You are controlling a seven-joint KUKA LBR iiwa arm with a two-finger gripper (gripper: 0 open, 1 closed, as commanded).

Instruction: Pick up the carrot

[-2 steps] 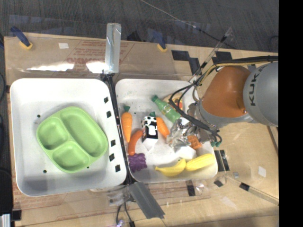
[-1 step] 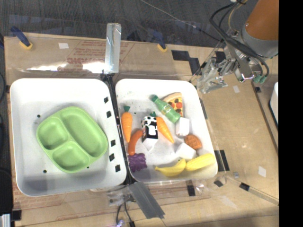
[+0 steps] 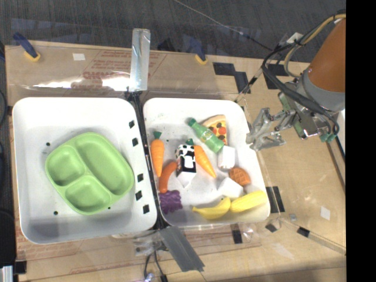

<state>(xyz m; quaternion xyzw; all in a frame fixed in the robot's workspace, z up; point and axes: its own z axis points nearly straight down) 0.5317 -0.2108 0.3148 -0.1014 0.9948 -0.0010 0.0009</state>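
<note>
Two carrots lie in the right bin (image 3: 249, 119). One carrot (image 3: 157, 155), orange with a green top, lies along the bin's left wall. A second carrot (image 3: 204, 160) lies tilted near the middle, beside a black-and-white toy (image 3: 187, 156). My gripper (image 3: 262, 131) hangs outside the bin, just past its right wall and level with its upper half. It is open with nothing between its fingers. It is well to the right of both carrots.
The right bin also holds a green bottle (image 3: 205, 133), a pizza slice (image 3: 218, 125), a white block (image 3: 227, 156), a brown pastry (image 3: 239, 175), a banana (image 3: 213, 209), purple grapes (image 3: 171, 201) and a sausage (image 3: 167, 175). A green divided plate (image 3: 88, 172) sits in the left bin (image 3: 29, 116).
</note>
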